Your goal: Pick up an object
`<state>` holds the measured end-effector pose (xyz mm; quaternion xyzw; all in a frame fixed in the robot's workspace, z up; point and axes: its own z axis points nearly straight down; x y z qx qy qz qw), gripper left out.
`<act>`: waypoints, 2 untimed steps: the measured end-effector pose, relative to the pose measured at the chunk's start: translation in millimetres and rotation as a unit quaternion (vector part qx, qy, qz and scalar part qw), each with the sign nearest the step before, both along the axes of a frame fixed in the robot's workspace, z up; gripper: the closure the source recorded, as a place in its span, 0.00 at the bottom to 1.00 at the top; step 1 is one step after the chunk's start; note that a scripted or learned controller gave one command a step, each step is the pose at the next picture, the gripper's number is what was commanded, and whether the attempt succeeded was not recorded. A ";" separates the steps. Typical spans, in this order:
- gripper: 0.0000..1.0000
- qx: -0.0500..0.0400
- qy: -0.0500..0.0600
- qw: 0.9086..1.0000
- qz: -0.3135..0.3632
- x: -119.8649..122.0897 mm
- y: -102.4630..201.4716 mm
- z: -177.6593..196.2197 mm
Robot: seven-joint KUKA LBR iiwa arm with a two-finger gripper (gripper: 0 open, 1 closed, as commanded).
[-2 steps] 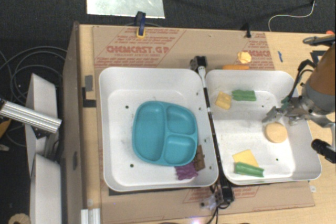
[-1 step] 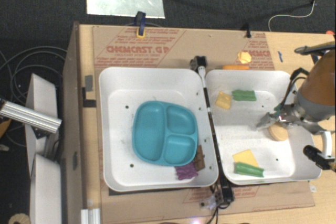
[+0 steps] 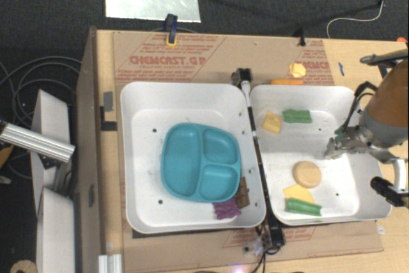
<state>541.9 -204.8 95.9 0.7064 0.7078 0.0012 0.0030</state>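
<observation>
Gripper [image 3: 333, 145] sits low in the right bin [image 3: 332, 96], near its right wall, on the arm [image 3: 390, 113] reaching in from the right; can't tell its state at this angle, nothing visibly held. Nearest candidate is the tan round piece [image 3: 307, 174], just down-left of the tool, apart from it, no long axis to align to. Yellow wedge [image 3: 299, 193] and green piece [image 3: 303, 206] lie beyond it, touching each other, green one's long axis roughly left-right. Upper green piece [image 3: 296, 116] and yellow block [image 3: 272, 122] sit up-left, farther. Left bin [image 3: 192, 93] holds the teal divided plate [image 3: 200, 162]. Pick not yet made, I judge.
</observation>
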 end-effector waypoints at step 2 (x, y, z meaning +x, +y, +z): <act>0.00 0.002 0.003 1.000 0.000 -55.0 60.6 62.1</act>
